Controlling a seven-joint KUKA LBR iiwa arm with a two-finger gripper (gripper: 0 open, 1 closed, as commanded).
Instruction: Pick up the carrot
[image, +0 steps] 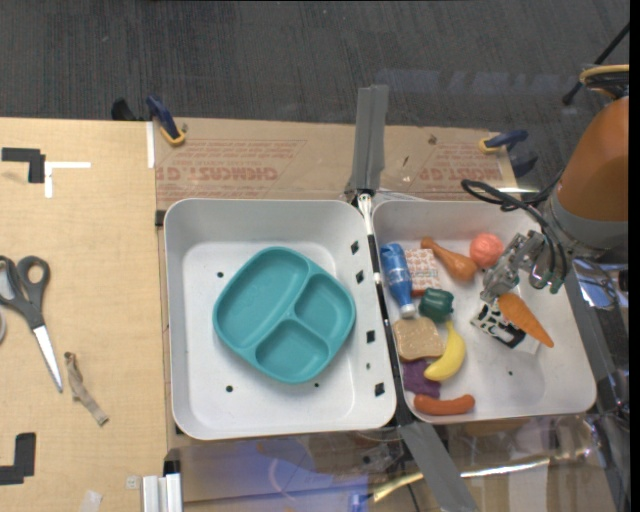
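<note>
The carrot (527, 319) is an orange tapered piece lying in the right bin (560, 385), near its right side, with its thick end resting against a small black-and-white block (494, 325). My gripper (499, 282) hangs just above and to the left of the carrot, over the block's upper edge. Nothing is seen held in it. The arm's orange band (598, 175) sits at the upper right.
The right bin also holds a blue bottle (396, 275), a pink ball (486, 249), another orange cone-shaped piece (453, 261), a green piece (436, 304), bread (419, 340), a banana (448, 358) and a sausage (444, 404). A teal divided plate (285, 314) lies in the left bin (190, 330).
</note>
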